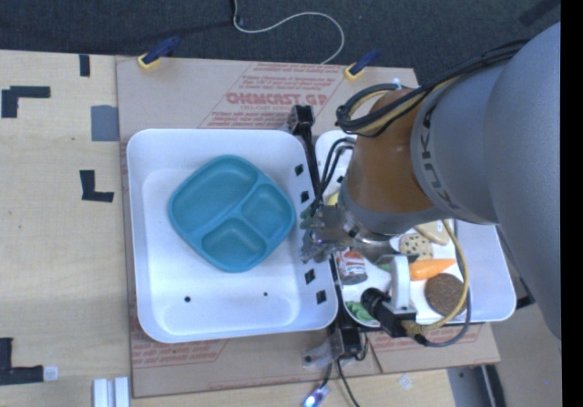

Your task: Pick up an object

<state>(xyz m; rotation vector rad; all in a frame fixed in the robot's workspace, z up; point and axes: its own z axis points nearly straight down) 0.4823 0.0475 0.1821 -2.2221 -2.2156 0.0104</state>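
A blue sectioned plate (232, 211) lies in the left white bin (164, 305). In the right bin (487, 300), mostly covered by the arm, I see a small can with a red label (351, 264), an orange carrot-like piece (433, 267), a brown round cookie (445, 291), a spotted cracker (416, 241) and a green item (372, 306). My gripper (321, 234) reaches down at the right bin's left edge, by the divider between the bins, just above the can. The wrist and orange band hide the fingers.
A black vertical bracket (305, 146) runs along the divider between the bins. Cables (437, 328) loop off the wrist over the right bin's front. Blue and yellow clamps (159, 51) hold the cardboard sheet at the back.
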